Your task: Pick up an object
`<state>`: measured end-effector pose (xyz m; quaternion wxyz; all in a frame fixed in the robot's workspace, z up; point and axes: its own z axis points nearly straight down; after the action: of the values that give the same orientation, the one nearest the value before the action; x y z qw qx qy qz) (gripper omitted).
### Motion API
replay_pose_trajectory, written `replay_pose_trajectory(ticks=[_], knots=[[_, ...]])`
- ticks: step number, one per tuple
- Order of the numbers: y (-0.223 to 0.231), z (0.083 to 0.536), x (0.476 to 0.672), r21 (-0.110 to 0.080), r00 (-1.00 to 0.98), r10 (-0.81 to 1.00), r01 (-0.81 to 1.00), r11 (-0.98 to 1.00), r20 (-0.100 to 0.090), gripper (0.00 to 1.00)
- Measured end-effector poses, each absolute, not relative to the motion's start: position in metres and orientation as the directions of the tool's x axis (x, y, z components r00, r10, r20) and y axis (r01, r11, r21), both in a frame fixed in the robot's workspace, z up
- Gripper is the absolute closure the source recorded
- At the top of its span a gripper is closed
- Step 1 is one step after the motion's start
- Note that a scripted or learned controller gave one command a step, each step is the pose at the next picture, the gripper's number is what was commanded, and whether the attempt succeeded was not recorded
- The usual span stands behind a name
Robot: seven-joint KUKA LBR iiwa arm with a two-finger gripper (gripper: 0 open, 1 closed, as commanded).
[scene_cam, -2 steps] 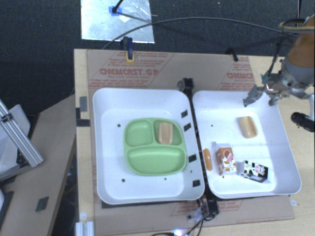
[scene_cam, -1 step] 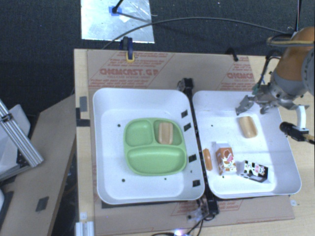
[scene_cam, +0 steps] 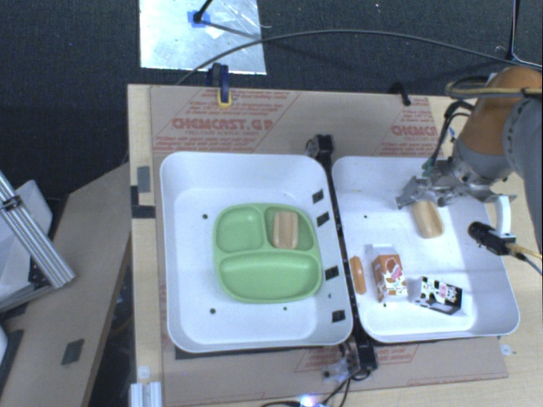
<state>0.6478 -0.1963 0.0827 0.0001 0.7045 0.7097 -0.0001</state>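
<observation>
Dark carpet surrounds a cardboard-topped bench [scene_cam: 254, 113] carrying two shallow white bins side by side. Left bin [scene_cam: 182, 227] holds a green divided plate [scene_cam: 267, 265] w/ a tan bun-like piece [scene_cam: 284, 229] in its upper-right compartment. Right bin [scene_cam: 492, 303] holds the loose goods: a tan bread-roll-shaped item [scene_cam: 428, 220] near the upper middle, a small orange sausage-like piece [scene_cam: 357, 275] just beside the centre divider, a red-and-white carton [scene_cam: 390, 278] next to it, and a black-and-white packet [scene_cam: 439, 293] toward the near right.

Grey arm w/ orange band [scene_cam: 501, 100] reaches in from the right; its gripper [scene_cam: 431, 193] sits directly over the roll's top end, touching or nearly so. Fingers are splayed apart and the roll is not visibly between them, so nothing is held.

Judgement: the roll is the likely target. Probably a light toy food, maybe slightly soft, w/ a smooth rounded skin that could squirt out of a pinch. Best hold looks to be across its narrow width at mid-length, fingers straddling both long sides, not on the tapered end where they now hover. Bin floor is slick, so a glancing touch may just push it away. Fragility seems low.
</observation>
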Motion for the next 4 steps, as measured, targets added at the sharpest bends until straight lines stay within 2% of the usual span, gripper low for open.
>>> replay_pose_trajectory(ticks=[1,4], knots=[[-0.197,0.097,0.650,0.007,-0.009,1.000,1.000,0.009,-0.002,1.00],[-0.203,0.248,0.646,0.008,-0.005,1.000,1.000,0.005,-0.003,1.00]])
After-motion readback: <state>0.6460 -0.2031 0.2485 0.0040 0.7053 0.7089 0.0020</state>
